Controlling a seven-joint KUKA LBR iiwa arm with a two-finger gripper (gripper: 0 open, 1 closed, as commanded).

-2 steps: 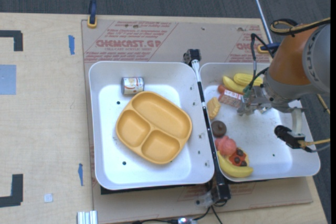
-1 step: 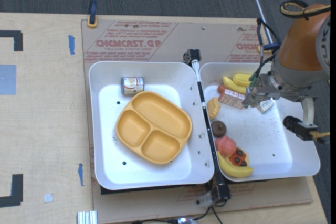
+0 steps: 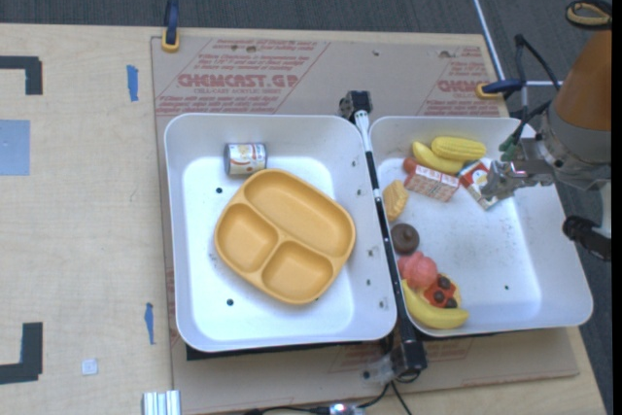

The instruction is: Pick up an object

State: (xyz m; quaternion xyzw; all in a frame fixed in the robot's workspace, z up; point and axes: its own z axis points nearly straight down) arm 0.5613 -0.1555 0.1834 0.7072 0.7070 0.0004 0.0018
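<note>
Gripper (image 3: pixel 501 178) hangs over the right bin's (image 3: pixel 544 306) far edge, beside a red-and-white carton (image 3: pixel 474 180); whether its claw is spread or pinching, I cannot tell. A crowded far corner risks a glancing miss. Right bin: two bananas (image 3: pixel 432 309), corn (image 3: pixel 457 148), doughnut (image 3: pixel 403 236). Left bin (image 3: pixel 194 209): one can (image 3: pixel 245 157), one tray (image 3: pixel 284 235).

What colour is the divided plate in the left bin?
Yellow-orange all over; the divided plate shows plainly in the camera view.
</note>
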